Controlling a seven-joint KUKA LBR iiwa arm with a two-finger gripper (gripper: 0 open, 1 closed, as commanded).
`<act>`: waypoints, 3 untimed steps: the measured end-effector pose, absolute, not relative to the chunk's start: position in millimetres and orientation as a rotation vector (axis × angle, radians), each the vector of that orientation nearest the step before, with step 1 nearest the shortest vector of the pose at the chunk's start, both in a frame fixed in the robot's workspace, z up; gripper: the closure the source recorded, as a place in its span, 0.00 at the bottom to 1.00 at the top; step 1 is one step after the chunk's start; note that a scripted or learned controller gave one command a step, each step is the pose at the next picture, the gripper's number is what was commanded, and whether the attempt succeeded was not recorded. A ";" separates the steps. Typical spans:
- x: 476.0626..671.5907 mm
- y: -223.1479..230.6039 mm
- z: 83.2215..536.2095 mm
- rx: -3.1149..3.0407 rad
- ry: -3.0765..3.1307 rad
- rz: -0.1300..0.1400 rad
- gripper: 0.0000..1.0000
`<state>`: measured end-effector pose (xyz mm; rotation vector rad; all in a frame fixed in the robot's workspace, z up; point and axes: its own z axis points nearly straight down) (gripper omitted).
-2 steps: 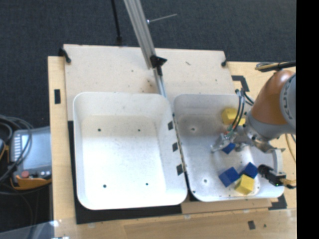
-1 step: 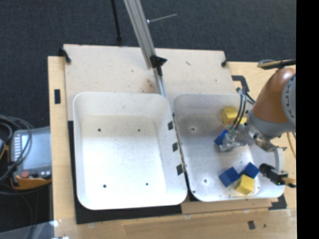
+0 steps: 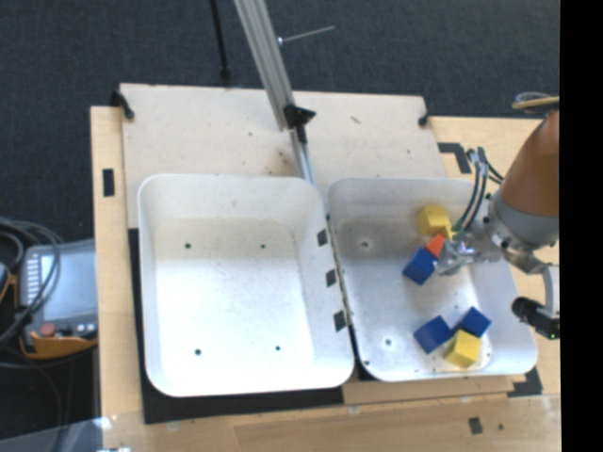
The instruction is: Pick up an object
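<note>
In the right bin (image 3: 377, 347) lie several small blocks. A yellow block (image 3: 433, 220) sits near the bin's far side, with a small orange block (image 3: 434, 245) just below it and a blue block (image 3: 418, 267) below that. Near the front wall are two blue blocks (image 3: 431, 333) (image 3: 474, 322) and a yellow block (image 3: 463, 348). My gripper (image 3: 454, 254) is low in the bin, right beside the orange and blue blocks on their right side. I see nothing held between its tips.
The left bin (image 3: 236, 281) stands beside the right one. A slanted aluminium rail (image 3: 268, 55) rises from behind the bins. A grey box with cables (image 3: 47, 290) sits off the bench at the left.
</note>
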<state>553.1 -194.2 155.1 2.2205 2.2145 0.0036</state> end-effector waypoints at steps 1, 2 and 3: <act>556.1 -188.2 201.9 2.213 2.221 0.005 1.00; 557.6 -189.5 234.9 2.213 2.222 0.004 1.00; 548.1 -139.7 225.6 2.215 2.228 0.000 1.00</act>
